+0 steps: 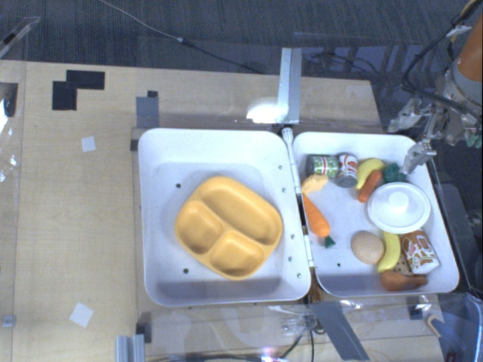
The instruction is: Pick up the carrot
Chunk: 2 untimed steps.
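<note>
1. Gripper (pixel 417 155) sits at the upper right corner of the right bin (pixel 441 289), over its back rim; nothing visible between the fingers, and whether they are spread or pressed together cannot be told at this size.
2. Arm (pixel 462 74) comes in from the top right, with cables looping around the wrist.
3. Carrot (pixel 317 216) lies in the right bin, left side, close to the divider wall; orange body slanted, green stub end pointing down-right. Well apart from the gripper, on the opposite side of the bin.
4. Other things in the right bin: a can (pixel 333 166) lying on its side near the back, just above the carrot's top end, with a small yellowish piece (pixel 315 184) below it.
5. Yellow banana-like piece (pixel 368 171) and a reddish-orange piece (pixel 366 188) sit just right of the can; a dark green item (pixel 393 173) is beside them, nearest the gripper.
6. White round bowl (pixel 398 206) in the right half of the bin, upright.
7. Below the bowl: a tan egg-shaped item (pixel 367 247), a second banana (pixel 390 250) touching it, a brown printed packet (pixel 418 253), and a reddish-orange item (pixel 400 280) at the front edge.
8. Left bin (pixel 155 277) holds one yellow divided plate (pixel 229 226), three compartments, sitting roughly central and rotated.
9. Both bins rest side by side on a light wooden bench (pixel 68 232).
</note>
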Each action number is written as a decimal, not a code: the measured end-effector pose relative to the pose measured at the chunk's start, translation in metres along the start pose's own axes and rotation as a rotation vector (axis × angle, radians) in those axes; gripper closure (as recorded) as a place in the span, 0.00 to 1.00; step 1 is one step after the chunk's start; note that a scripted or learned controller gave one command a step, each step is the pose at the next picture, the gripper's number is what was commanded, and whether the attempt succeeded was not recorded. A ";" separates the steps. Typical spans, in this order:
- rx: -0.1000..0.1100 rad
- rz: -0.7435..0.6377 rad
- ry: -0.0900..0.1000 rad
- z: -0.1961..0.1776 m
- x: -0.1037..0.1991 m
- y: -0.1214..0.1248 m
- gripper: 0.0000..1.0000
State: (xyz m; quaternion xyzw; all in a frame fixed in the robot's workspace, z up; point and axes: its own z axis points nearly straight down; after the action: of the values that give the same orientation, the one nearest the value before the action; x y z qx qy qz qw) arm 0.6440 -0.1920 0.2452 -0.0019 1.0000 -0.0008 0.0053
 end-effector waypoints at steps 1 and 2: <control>-0.003 0.031 0.009 0.076 0.134 0.074 0.00; 0.001 -0.021 -0.008 0.153 0.116 0.102 0.00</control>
State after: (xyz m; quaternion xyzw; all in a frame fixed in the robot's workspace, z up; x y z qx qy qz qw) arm 0.5292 -0.0907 0.0906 -0.0125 0.9999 -0.0013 0.0094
